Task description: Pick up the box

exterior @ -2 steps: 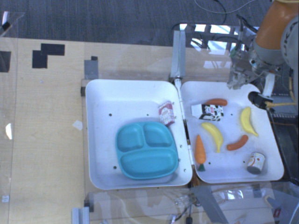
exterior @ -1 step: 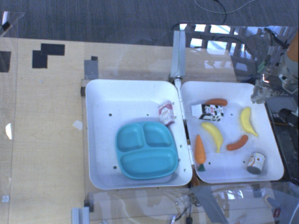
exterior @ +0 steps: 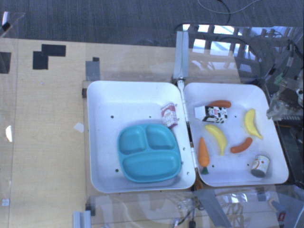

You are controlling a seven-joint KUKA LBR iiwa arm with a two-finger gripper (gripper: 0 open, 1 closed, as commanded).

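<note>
While the pincer (exterior: 280,106) is being held at the right bin's (exterior: 275,175) far edge, its opening unreadable, the box (exterior: 211,113) is lying well left, beside a sausage (exterior: 220,104); the sausage risks being nudged.

Box (exterior: 212,113) in right bin (exterior: 270,141) among bananas (exterior: 252,123), sausages (exterior: 241,145), carrot (exterior: 203,153); blue tray (exterior: 149,153) left.

A turquoise tray (exterior: 148,152), two yellow bananas (exterior: 216,137), an orange carrot (exterior: 203,152), and a black-and-white cow-patterned box (exterior: 212,113).
</note>
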